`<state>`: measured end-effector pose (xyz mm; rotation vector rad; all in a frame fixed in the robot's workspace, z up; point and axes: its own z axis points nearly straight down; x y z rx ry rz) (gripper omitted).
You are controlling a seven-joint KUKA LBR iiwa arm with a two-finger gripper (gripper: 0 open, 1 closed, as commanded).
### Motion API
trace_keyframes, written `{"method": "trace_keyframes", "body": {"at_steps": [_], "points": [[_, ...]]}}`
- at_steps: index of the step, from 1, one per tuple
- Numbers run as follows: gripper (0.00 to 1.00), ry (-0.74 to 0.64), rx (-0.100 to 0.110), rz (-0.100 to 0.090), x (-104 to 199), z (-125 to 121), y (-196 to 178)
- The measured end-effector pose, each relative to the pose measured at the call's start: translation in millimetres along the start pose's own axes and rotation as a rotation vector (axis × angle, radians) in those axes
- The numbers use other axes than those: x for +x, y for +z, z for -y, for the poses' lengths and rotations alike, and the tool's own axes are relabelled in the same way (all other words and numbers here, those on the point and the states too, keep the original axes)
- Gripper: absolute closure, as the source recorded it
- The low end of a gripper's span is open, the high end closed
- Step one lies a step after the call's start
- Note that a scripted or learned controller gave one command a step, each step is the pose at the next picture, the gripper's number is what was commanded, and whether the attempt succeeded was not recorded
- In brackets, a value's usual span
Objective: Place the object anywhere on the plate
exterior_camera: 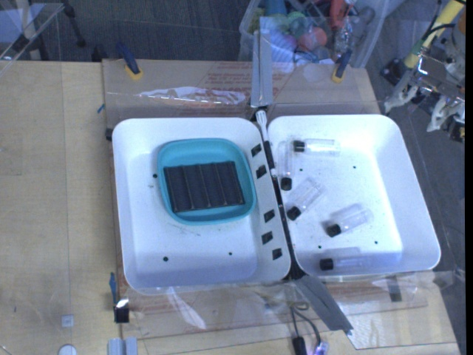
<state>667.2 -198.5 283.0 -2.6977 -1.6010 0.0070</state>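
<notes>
Camera view, teal plate [203,150] in left bin [133,198], clear vials [347,218] in right bin [399,198]

From my seat the clear vials [347,219] in the right bin [414,198] are hard to read: their transparent bodies nearly melt into the white floor, and I mostly pick them out by their dark caps. The bottom one [341,262] sits against the bin's near wall, its outline blurred. The storage tub [318,9] behind the bench [44,198] is cut off by the top edge, its contents a jumble I can't name.
</notes>
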Motion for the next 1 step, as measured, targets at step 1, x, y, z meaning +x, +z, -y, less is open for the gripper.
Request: {"method": "trace_keyframes", "body": {"at_steps": [1], "points": [[0.0,0.021,0.001,0.0,1.7,1.3,34.2]]}}
